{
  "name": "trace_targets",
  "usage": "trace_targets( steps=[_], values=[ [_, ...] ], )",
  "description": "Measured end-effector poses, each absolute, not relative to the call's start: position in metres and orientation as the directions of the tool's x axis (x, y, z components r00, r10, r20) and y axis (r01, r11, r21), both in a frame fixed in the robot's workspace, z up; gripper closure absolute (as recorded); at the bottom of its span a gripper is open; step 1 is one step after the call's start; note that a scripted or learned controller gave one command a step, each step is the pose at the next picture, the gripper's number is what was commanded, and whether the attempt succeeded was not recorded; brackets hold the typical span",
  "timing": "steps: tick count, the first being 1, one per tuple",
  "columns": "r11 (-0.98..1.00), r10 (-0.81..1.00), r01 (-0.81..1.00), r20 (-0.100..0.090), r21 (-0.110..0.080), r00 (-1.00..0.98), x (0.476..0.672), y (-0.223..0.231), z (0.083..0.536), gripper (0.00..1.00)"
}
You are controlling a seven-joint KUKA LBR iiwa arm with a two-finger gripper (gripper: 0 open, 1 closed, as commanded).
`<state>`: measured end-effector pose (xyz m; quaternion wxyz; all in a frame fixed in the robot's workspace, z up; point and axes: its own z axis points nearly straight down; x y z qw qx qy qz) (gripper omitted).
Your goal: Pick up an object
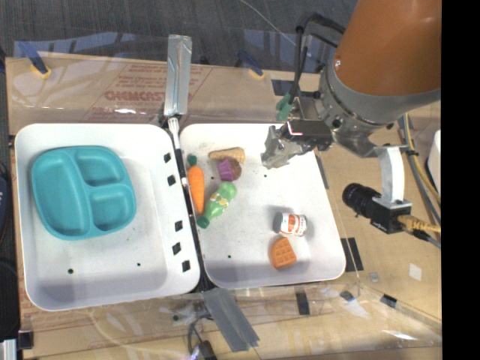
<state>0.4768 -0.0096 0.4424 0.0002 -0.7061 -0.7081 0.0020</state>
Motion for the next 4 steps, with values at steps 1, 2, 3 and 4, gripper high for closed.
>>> trace_targets(
  steps=[1, 2, 3, 4],
  values=[
    [0.014, 1.0, 1.0, 0.001, -0.001, -0.014, 0.476, 0.08, 0.442, 1.0],
    [0.001, 1.0, 1.0, -0.003, -0.007, -0.001, 0.497, -0.018, 0.367, 1.0],
    [-0.003, 1.0, 1.0, -0.003, -0.004, 0.003, 0.482, -0.157, 0.349, 1.0],
    [0.003, 1.0, 1.0, -0.001, -0.005, -0.003, 0.477, -0.213, 0.317, 1.0]
  ],
)
